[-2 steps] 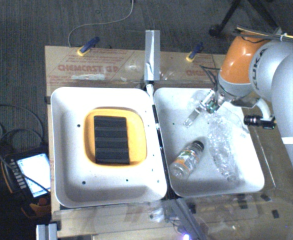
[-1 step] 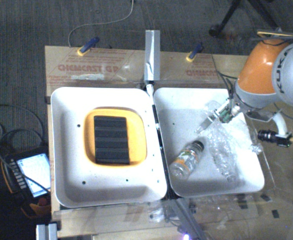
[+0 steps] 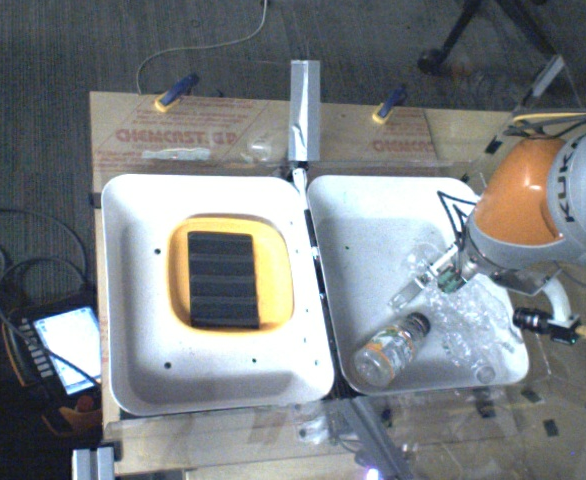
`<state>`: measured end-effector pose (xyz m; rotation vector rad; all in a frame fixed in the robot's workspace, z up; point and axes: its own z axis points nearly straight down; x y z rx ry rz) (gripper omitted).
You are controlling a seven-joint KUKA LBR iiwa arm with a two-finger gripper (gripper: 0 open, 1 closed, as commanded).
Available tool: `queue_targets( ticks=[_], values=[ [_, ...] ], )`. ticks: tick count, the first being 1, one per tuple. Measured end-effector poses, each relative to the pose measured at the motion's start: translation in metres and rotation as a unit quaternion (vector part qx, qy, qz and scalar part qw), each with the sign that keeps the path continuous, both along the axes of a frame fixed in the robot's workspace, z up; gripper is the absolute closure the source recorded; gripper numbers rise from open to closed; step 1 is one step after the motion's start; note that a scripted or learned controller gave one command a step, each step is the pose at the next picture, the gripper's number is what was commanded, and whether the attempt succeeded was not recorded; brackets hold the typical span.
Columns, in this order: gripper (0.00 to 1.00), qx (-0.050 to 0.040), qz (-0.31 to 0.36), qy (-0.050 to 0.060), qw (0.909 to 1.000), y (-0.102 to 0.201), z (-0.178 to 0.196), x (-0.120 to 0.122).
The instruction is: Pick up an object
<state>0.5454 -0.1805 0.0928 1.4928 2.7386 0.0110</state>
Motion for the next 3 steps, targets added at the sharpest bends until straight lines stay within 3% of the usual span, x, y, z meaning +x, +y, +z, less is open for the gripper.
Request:
queue_targets(
  ticks=[1, 2, 3],
  values=[
    [0.0, 0.0036, -0.123, 0.012, 0.9924, -0.04, 0.035, 0.011],
    [0.0, 0.003, -0.121, 0.012, 0.9925, -0.027, 0.084, -0.051],
    [0.0, 0.0043, -0.152, 0.011, 0.9884, -0.042, 0.079, -0.06]
  ],
)
